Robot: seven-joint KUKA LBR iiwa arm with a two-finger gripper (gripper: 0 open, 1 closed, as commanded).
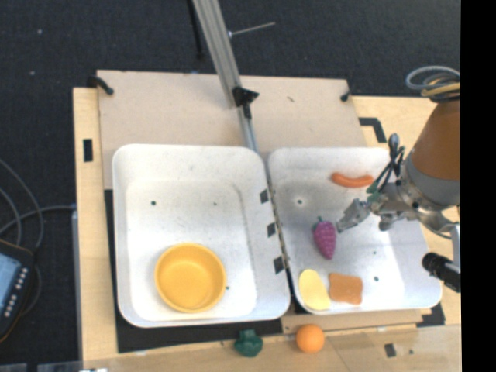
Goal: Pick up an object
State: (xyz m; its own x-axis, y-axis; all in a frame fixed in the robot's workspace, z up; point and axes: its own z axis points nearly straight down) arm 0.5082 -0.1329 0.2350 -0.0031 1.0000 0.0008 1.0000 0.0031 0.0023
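Here the claw (350, 217) hangs low in the right bin (403, 281), its tip just right of and a little above a purple piece (325, 239); whether it is spread or pressed together I cannot tell at this size, and nothing shows in its grip. The purple piece looks the likeliest target, being the nearest thing to the tip. It lies on the bin floor near the middle, long axis running roughly up and down the view, with a small stem at its upper end. It reads as a toy fruit or vegetable, perhaps grapes or an aubergine, so I judge it light, stiff and probably hollow plastic: little risk of breaking, but smooth and rounded enough to squirt sideways from a poor pinch. The best hold is likely across its narrow width at the fat middle, not at the tapered ends. Outward from there, an orange sausage-like piece (352, 180) lies near the bin's far wall, well apart from the purple one. At the near wall a pale yellow piece (312, 288) and an orange block (346, 288) lie just beside each other, harder to reach against the rim. The left bin (139, 169) holds a yellow bowl (191, 277). Outside the bins, on the bench (434, 347), sit an orange ball (310, 338) and a green piece (248, 343).
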